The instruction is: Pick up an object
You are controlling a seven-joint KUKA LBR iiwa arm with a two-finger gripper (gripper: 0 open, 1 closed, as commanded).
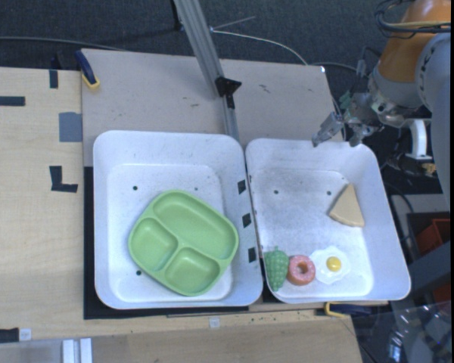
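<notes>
**Arm waits at the far edge of the right bin, nothing in its grip**

From my remote seat I see four small toy foods in the right bin (378, 203), any of which could be picked. A tan wedge, shaped like a slice of cheese (348, 206), lies alone near the bin's right wall. Along the near edge sit three more in a row: a green strawberry-shaped piece (276, 268) tucked into the near left corner, a pink frosted doughnut (300, 269) touching it on the right, and a fried egg (331, 265) with a yellow yolk just beside the doughnut. The middle of this bin's floor is bare white, lightly speckled with dirt.

The left bin (110, 203) touches the right one along their shared wall. It holds a light green plate (183, 242) with three compartments, lying flat and turned at an angle, toward the bin's near side.

The gripper (334, 133) hangs above the far right corner of the right bin, well apart from all the food. Its two dark fingers are spread apart and point down and to the left, with nothing between them. Behind it, the grey arm with its orange band (420, 40) reaches in from the right.

Both bins rest on a pale bench (151, 97). A slanted metal pole (200, 36) crosses the bench behind the bins, and a thin cable (287, 49) trails across the far side.
</notes>
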